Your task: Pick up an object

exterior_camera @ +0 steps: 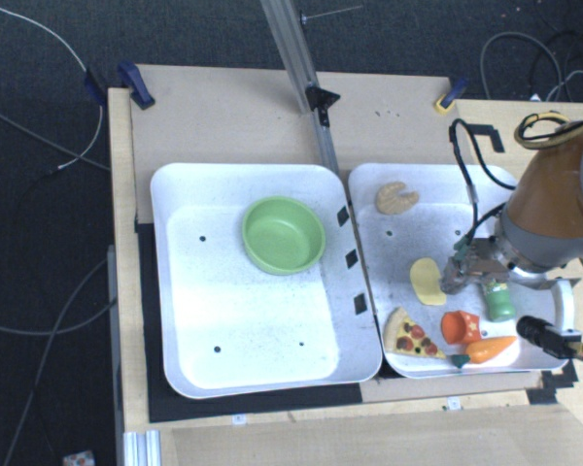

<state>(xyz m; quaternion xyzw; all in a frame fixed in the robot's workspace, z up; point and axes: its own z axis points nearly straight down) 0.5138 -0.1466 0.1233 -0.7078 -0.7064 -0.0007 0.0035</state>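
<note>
On the bench (pixel 223 124), of pale brown board: two shallow white bins side by side, both with rounded corners and a dull, slightly speckled floor. Left bin (pixel 185 289): one round green bowl (pixel 284 234), smooth plastic, upright, in the far right part. Right bin (pixel 408 178): several small toy foods. Far left, a tan cookie-like piece (pixel 396 198) with a bite-shaped notch. Middle, a flat pale yellow piece (pixel 428 282), oval and smooth. Near edge, a triangular pizza slice (pixel 412 334) with red dots, then just to its right a small orange-red cup-like piece (pixel 458 326), and a long orange carrot (pixel 488 349) with a green end, lying close against the rim. Slightly farther, a green bottle-shaped piece (pixel 499 301), standing just beside the tool.

From the right, over the right bin: grey arm with broad orange band (pixel 556 197), wrist bent downwards, black cables looping above. Gripper (pixel 457 278) low in the bin, metal grey, right next to the yellow piece and left of the green bottle. Fingers hard to make out from above: open or closed, cannot tell; nothing visibly between them.
</note>
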